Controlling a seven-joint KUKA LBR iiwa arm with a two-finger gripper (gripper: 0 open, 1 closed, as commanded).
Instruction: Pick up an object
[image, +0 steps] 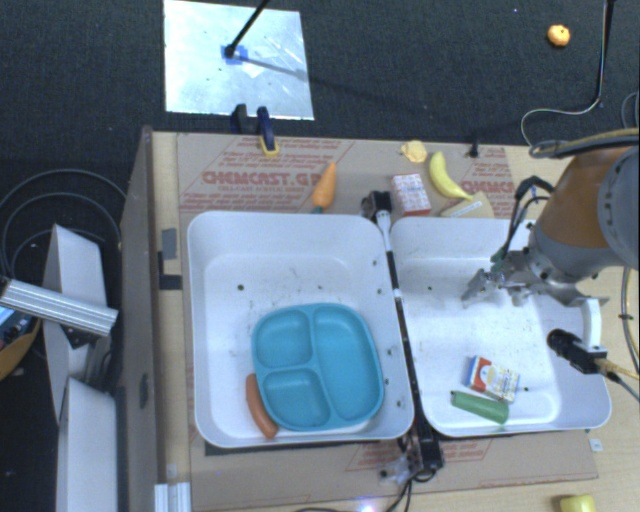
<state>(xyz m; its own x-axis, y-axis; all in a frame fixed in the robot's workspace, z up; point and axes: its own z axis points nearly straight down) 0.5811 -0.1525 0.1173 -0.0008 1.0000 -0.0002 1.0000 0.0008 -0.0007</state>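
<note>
Apparently we hover our gripper (482, 287) over the right bin (440, 255), its fingers spread with nothing between them. The small carton (493, 377) and green pickle (480, 405) lie nearer the front, well apart, so neither is lined up yet.

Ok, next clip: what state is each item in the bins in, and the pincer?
pincer: above the right bin, holding nothing visible
blue divided plate: flat in the left bin, compartments bare
orange sausage: lying beside the plate
small carton: lying flat in the right bin
green piece: lying beside the carton
</note>
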